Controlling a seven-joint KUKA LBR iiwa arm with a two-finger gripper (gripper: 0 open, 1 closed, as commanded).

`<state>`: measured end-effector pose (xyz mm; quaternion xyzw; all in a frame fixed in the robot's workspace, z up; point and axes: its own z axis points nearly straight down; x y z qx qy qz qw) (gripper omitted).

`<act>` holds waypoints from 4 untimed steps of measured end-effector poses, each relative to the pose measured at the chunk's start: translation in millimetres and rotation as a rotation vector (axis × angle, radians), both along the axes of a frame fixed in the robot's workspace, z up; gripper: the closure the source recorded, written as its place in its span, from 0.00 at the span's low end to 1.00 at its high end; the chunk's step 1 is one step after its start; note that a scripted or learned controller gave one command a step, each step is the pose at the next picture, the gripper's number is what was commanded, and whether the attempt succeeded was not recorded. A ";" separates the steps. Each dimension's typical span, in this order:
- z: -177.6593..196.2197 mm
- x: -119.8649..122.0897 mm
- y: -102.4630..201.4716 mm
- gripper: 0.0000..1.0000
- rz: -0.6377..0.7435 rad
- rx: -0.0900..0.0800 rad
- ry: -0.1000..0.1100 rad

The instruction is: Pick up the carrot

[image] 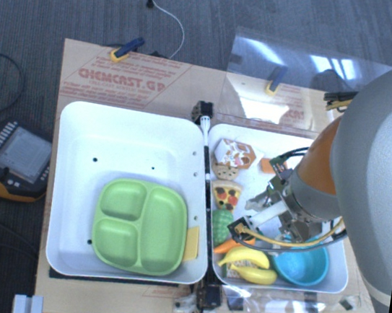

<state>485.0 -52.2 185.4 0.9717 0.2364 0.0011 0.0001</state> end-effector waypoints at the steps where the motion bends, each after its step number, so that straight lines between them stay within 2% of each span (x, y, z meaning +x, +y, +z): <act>1: -95.4 2.5 -41.9 0.00 -0.156 0.006 -0.006; 2: -85.0 3.3 -43.5 1.00 -0.154 0.000 -0.008; 3: -86.2 2.6 -42.8 0.00 -0.153 0.001 -0.005; 4: -95.0 2.1 -44.6 0.00 -0.274 0.000 -0.008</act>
